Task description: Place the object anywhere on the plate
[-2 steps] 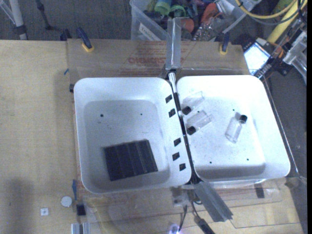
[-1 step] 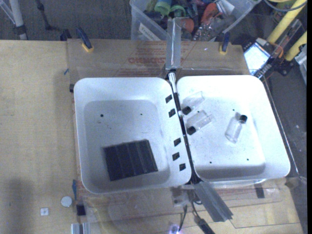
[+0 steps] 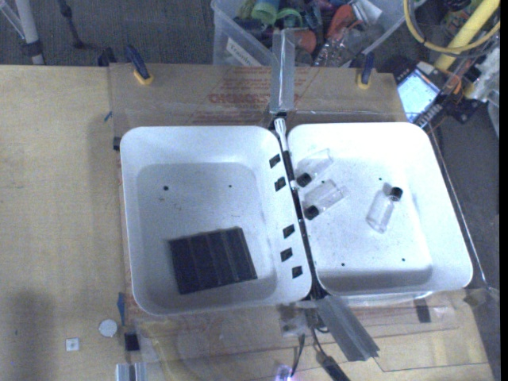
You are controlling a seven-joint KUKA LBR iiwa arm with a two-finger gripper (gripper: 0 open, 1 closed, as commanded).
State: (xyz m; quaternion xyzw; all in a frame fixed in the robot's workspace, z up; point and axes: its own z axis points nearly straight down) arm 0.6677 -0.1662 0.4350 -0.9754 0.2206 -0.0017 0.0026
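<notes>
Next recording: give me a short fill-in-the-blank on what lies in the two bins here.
1. The dark ridged plate lies in the ____ bin.
2. The right bin holds ____ clear bottles.
3. Each bottle, such as the one farthest right, has a ____ cap.

Missing words: left; three; black

Both bins, left bin (image 3: 143,173) and right bin (image 3: 429,236), white with small dark specks on their floors; plate (image 3: 212,259) in the left one near-black with faint ribbed stripes. Three bottles in the right bin, bottle (image 3: 382,208), second bottle (image 3: 321,198) and third bottle (image 3: 311,167), clear with black caps. Worktop (image 3: 55,213) pale tan wood; tub (image 3: 317,14) behind holds a mixed jumble of red, green, blue and yellow.
</notes>
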